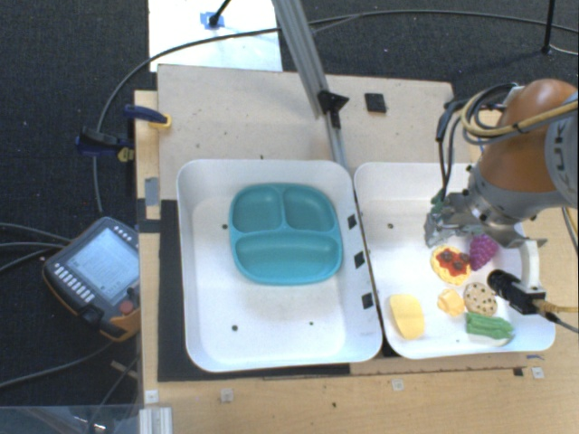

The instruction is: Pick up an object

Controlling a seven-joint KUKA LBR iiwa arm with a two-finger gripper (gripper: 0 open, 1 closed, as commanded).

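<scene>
I'm on the approach: my gripper (445,231) hangs low in the right bin (389,197), its spread untellable, just left of the pizza toy (450,263); next comes settling over it.

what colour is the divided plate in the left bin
Teal, a blue-green; the divided plate shows plainly in the camera view.

**Toy foods lying in the right bin**

Six small items are clustering toward the right bin's (398,188) near right corner: a yellow block (407,316), a pizza round (450,262), purple grapes (482,250), a small yellow piece (450,301), a speckled cookie (479,298), and a green vegetable (489,326) lying along the near edge.
</scene>
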